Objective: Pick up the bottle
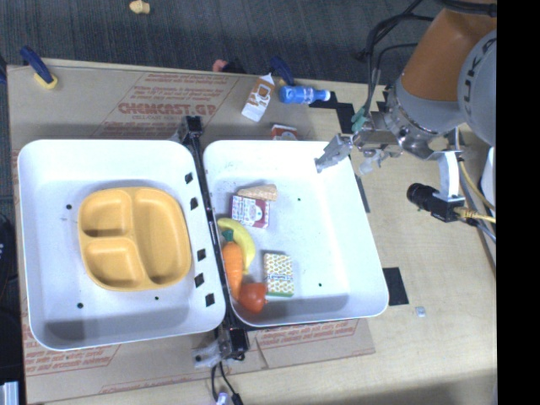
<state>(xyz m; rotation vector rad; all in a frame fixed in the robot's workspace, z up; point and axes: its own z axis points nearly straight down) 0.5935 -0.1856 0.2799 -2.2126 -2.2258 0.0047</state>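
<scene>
Hovering over the right bin's (pixel 371 251) far right corner, my gripper (pixel 344 152) grasps nothing, and I cannot tell whether it is released or clenched. I see the blue bottle (pixel 302 95) lying on its side on the bench (pixel 439 310), outside the bins, near the bench's far edge.

Blue bottle (pixel 302 95), yellow tray (pixel 135 237), orange carrot (pixel 233 265), white bins (pixel 42 226)

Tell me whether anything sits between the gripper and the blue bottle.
Nothing visible does. The blue bottle lies on the bench beyond the right bin's far rim, outside both bins. The gripper hangs over that bin's far right corner, with bare bench between them.
</scene>
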